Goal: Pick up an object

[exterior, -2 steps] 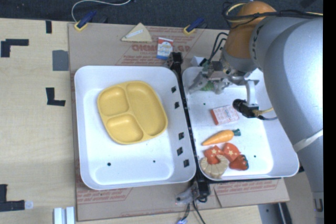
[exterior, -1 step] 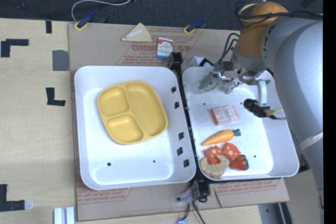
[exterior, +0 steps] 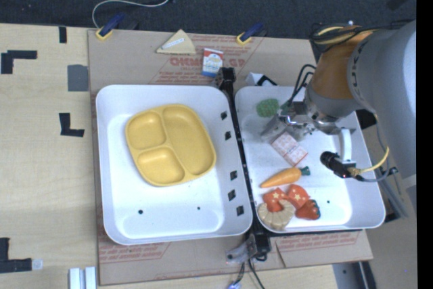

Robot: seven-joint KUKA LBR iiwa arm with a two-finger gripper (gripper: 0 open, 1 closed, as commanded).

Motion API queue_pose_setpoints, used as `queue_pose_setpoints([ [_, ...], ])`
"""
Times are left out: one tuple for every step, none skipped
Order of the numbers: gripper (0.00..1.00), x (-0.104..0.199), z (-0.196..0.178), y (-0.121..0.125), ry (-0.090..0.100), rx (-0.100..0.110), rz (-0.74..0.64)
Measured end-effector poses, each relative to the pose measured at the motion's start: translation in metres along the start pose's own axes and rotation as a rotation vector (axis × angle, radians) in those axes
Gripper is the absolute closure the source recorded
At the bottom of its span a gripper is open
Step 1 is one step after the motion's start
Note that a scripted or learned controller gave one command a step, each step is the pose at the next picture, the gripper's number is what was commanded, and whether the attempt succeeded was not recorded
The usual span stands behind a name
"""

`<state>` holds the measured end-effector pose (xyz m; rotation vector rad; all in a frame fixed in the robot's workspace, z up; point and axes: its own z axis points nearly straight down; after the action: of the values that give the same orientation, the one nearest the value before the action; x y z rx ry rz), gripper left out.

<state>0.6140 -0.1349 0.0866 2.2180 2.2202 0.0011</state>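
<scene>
My gripper (exterior: 289, 124) hangs low in the right bin (exterior: 362, 203), below the orange-banded wrist (exterior: 336, 74). It is just above a pink and white packet (exterior: 290, 149) and right of a green broccoli piece (exterior: 268, 107). Nearer the front lie a carrot (exterior: 282, 176), red tomato pieces (exterior: 289, 197), a red pepper piece (exterior: 308, 210) and a beige pastry (exterior: 276, 216). The wrist hides much of the gripper, and I see nothing held in it.
The left bin (exterior: 115, 206) holds a yellow divided plate (exterior: 170, 143). Behind the bins on the cardboard sit a sandwich wedge (exterior: 177, 43) and a small carton (exterior: 212, 62). A black divider (exterior: 233, 145) runs between the bins. The arm's cable (exterior: 369, 169) loops over the right bin's right side.
</scene>
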Motion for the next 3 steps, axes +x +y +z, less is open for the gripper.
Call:
queue_pose_setpoints([
  [1.0, 0.0, -0.01, 0.001, -0.002, -0.002, 0.0],
  [1.0, 0.022, -0.001, -0.057, 0.0, -0.004, 0.001],
  [1.0, 0.008, -0.078, -0.004, 0.0, 0.001, 0.0],
])
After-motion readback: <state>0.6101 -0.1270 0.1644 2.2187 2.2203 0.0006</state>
